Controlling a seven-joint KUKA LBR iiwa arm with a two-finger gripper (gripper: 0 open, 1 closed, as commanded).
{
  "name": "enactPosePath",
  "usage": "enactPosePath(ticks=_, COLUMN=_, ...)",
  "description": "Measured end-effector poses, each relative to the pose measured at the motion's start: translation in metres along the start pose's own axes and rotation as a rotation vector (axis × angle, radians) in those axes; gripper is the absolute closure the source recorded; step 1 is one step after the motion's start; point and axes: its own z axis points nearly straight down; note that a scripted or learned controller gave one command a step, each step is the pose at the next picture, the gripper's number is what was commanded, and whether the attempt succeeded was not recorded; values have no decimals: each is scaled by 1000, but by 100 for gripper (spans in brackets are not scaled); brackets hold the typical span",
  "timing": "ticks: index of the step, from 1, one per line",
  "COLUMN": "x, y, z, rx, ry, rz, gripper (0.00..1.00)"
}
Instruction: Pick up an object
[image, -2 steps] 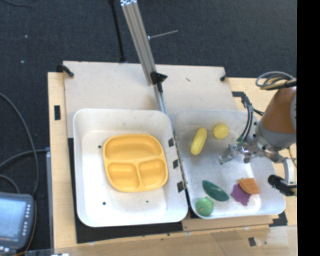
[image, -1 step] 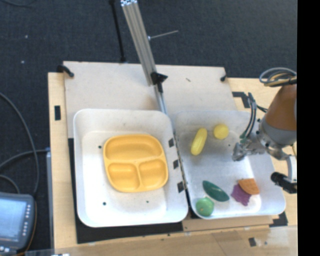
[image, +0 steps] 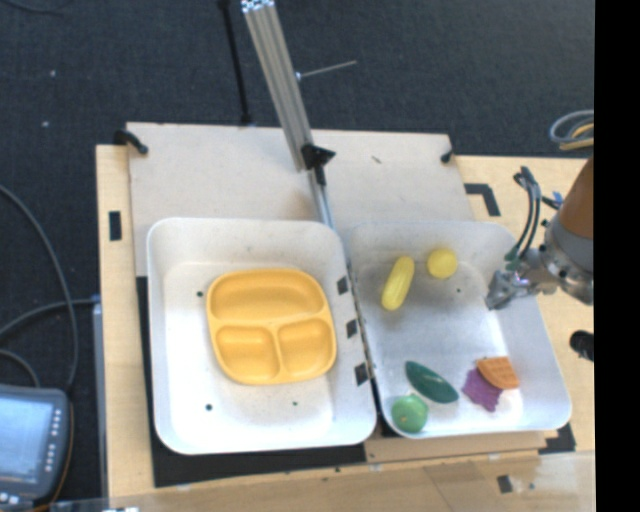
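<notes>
Hovering claw (image: 503, 291), grip state unclear | smooth oblong yellow corn (image: 398, 282) | round yellow ball (image: 442, 263)

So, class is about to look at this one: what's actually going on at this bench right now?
A robot arm reaches in from the right, and its hand sits over the right edge of the right bin. Nothing shows between its fingers, so no object is picked up yet. That bin holds a yellow corn cob, a yellow ball, a dark green piece, a light green ball, a purple piece and an orange piece. The left bin holds a yellow divided tray.
</notes>
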Motion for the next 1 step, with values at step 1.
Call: enactPosePath(ticks=1, x=-3, y=-5, z=-47, rx=-1, ry=0, rz=-1, gripper=100)
